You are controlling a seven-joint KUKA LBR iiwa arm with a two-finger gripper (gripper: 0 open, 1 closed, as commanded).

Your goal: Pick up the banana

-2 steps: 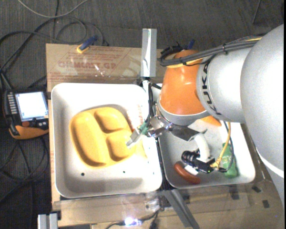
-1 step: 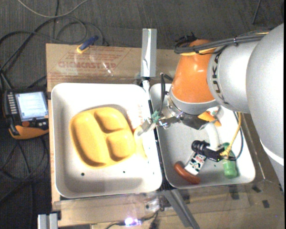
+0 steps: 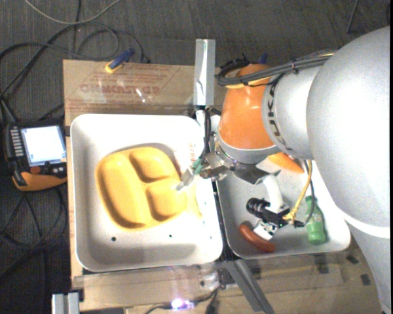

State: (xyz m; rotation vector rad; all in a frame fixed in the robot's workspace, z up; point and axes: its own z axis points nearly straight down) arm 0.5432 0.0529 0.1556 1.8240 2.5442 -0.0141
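Now — hand (image 3: 188, 177) over left bin's (image 3: 85, 175) right edge | tray (image 3: 141, 187) beneath

free: left bin (image 3: 85, 241) floor below and left of yellow tray (image 3: 141, 185) | blocked: arm (image 3: 275, 120) overhangs tray's right edge and right bin (image 3: 337, 241)

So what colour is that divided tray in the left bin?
Yellow-orange: the tray shows clearly in the camera view.

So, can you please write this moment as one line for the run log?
arm: over divider between bins | hand: at right edge of yellow tray, left bin | banana: not identified | right bin: sausage, green bottle
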